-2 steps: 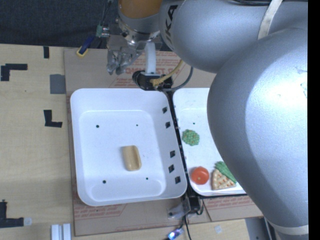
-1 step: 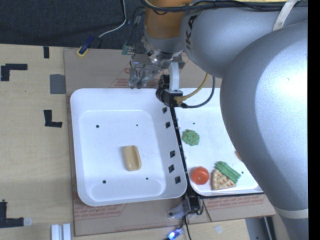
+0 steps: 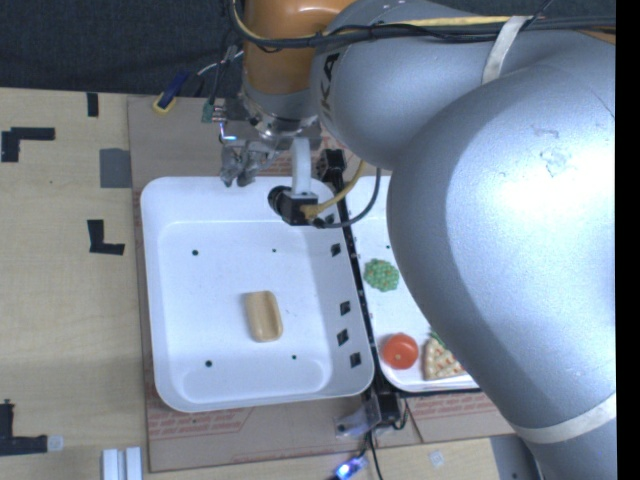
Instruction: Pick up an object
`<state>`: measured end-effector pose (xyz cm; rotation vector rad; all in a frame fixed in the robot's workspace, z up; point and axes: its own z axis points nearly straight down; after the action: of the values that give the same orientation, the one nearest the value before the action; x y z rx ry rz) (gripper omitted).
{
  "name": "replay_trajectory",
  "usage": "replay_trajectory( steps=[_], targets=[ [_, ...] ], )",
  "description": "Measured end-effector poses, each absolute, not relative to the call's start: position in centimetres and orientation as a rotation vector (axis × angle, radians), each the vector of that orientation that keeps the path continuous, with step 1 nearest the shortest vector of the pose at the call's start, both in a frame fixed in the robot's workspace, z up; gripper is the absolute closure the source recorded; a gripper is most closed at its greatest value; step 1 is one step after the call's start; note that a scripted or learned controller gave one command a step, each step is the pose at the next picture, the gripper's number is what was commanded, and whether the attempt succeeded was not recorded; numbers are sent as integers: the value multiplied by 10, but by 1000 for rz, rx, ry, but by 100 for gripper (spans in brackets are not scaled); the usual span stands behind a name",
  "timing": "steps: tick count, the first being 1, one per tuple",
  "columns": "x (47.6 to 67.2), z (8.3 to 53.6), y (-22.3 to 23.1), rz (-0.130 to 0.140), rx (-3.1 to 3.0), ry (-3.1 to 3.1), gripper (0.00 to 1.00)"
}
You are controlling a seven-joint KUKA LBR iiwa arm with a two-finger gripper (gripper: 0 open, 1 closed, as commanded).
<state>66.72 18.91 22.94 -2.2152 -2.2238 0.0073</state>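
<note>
While my claw point(image 3: 243, 171) hangs over the far rim of the left bin point(image 3: 170, 230), the bread roll point(image 3: 263, 316) lies alone mid-floor, well apart from it.
Claw state: cannot tell from this slant; nothing visible in it. Roll looks like a toy loaf, judged light, smooth, maybe slightly slick. Best hold: across its narrow width at the middle. Beyond that bin's right wall: broccoli point(image 3: 381, 274), tomato point(image 3: 400, 350), pizza slice point(image 3: 438, 360).

Tan bread roll point(image 3: 263, 316) in left bin point(image 3: 170, 268), claw point(image 3: 240, 173) above far rim.
</note>
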Motion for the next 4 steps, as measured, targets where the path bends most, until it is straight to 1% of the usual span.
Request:
replay_trajectory(
  steps=[1, 2, 3, 4],
  targets=[
    [668, 270, 237, -4, -2215, -2227, 100],
    [669, 365, 234, -12, -2221, -2227, 100],
    [668, 347, 182, 7, -2225, -2217, 100],
    [668, 349, 225, 1, -2218, -2225, 100]
  ],
)
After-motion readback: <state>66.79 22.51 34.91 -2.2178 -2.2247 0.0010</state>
